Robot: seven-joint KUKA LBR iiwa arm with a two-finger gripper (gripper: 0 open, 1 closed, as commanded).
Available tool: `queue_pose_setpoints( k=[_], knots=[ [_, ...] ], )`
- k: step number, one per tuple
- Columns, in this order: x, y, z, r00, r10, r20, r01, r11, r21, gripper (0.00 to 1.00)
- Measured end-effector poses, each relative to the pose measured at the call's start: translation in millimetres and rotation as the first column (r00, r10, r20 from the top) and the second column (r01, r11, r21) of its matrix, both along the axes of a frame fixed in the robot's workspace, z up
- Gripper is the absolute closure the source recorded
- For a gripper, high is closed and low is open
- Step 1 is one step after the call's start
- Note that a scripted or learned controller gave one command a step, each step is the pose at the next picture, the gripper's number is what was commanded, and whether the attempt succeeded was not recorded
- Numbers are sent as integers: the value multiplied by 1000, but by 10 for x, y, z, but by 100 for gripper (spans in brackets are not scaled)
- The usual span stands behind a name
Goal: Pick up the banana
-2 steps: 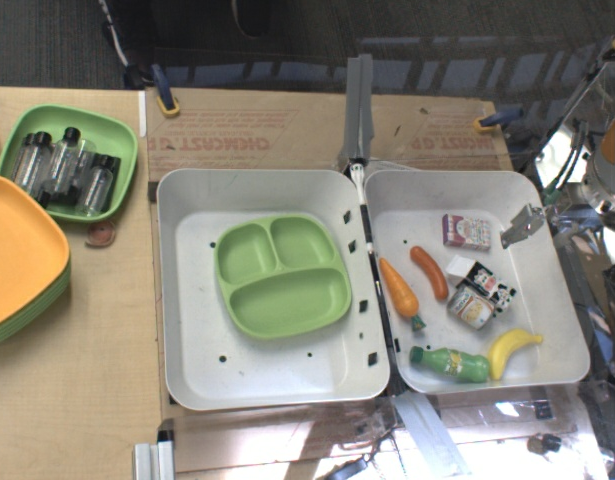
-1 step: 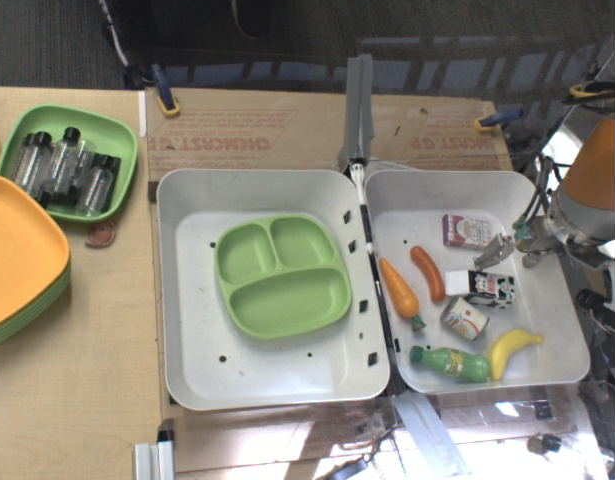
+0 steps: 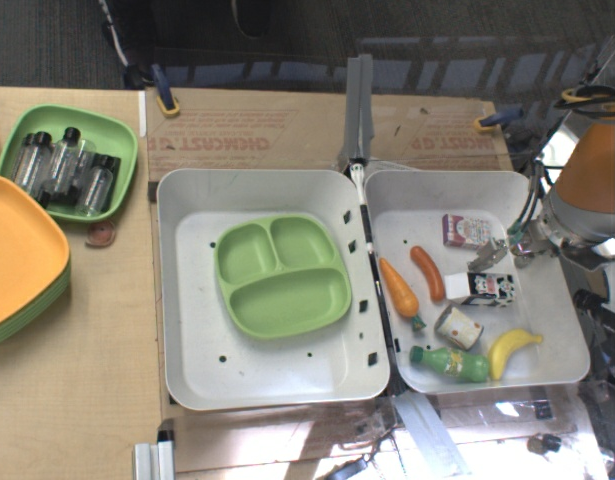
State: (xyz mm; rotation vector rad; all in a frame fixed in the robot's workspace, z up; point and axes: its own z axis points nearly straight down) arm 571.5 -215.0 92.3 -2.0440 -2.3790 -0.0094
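Note:
The yellow banana [image 3: 512, 350] lies in the front right corner of the right bin [image 3: 557, 373], beside a green bottle [image 3: 450, 363]. My gripper [image 3: 488, 259] hangs over the middle right of that bin, just above a small black-and-white carton [image 3: 490, 287]. It is well behind the banana and apart from it. The arm's orange band [image 3: 593, 176] shows at the right edge.
The right bin also holds a carrot [image 3: 398, 286], a red sausage [image 3: 428, 272], a pink carton [image 3: 467, 230] and a small tin [image 3: 458, 327]. A green divided plate [image 3: 283, 275] lies in the left bin [image 3: 182, 298]. A tray of vials [image 3: 72, 163] and orange plates [image 3: 22, 258] sit far left.

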Motion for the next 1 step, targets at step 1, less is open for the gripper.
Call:
queue_pose_setpoints(
  k=[1],
  knots=[
    [-1,-20,93,1000,-1,2,1,1000,-5,100]
  ],
)
